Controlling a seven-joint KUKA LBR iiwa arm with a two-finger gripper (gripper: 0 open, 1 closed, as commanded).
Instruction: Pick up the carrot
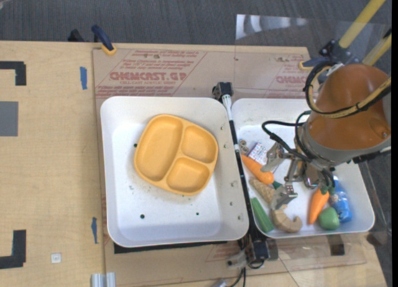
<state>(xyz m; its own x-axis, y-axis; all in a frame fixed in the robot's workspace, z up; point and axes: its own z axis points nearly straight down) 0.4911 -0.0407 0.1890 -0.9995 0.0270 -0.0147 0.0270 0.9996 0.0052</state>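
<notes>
Since two orange carrots lie in the right bin point(367, 217), the arm has to pick one and stick with it. One carrot point(259, 169) lies near the bin's left side, just beside the gripper point(287, 183). The other carrot point(318, 202) stands tilted on the gripper's far side, touching a green round thing point(329, 218). The gripper hangs low between them – its metal fingers look spread a little, with nothing between them (the parts are small and shiny, so this is hard to be sure of).

To do this step well, I think the arm should go for the left carrot, since it has more room around it. The fingers should come down on both long sides of it, around its middle, and close softly – a carrot is round and can roll away. A green pod point(262, 215) and a tan piece point(287, 221) lie close by, so the fingers should not bump them.

Red letters on the brown board point(155, 74) behind the bins read "CHEMCAST". A small card point(256, 151) in the right bin has print too tiny to read. The left bin point(118, 217) holds a yellow plate point(176, 153).
</notes>
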